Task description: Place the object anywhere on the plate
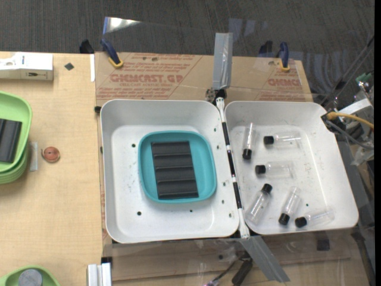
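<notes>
Vials (260, 199), six, clear with black caps, lie scattered in right bin (336, 177), the bin on arm's reach-in side. Teal plate (146, 173) sits mid left bin (116, 159), the bin farther from arm's side, with black ribbed block (174, 170) lying on it. No vial touches plate. Gripper state: cannot tell.
</notes>
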### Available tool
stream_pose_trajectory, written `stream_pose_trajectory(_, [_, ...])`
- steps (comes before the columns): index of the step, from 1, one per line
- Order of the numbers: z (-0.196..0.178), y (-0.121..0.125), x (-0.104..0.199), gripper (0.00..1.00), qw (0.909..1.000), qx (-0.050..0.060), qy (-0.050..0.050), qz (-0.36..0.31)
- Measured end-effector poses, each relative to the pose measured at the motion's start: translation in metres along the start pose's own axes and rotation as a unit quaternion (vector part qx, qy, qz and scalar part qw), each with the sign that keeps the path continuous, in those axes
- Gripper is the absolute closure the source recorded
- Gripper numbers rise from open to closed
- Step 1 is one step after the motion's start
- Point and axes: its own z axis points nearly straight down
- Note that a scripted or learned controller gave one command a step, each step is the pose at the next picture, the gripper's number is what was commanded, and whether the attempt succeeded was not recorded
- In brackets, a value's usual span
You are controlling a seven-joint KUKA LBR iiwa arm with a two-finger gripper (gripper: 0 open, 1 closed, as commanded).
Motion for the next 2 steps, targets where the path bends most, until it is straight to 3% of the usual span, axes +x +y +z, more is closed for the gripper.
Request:
stream_pose_trajectory(1, [-0.143, -0.001, 0.000, 0.00, 0.9999, 0.000, -0.001, 0.017])
stream_pose_trajectory(2, [-0.205, 0.010, 0.047, 0.00, 1.0000, 0.000, -0.001, 0.006])
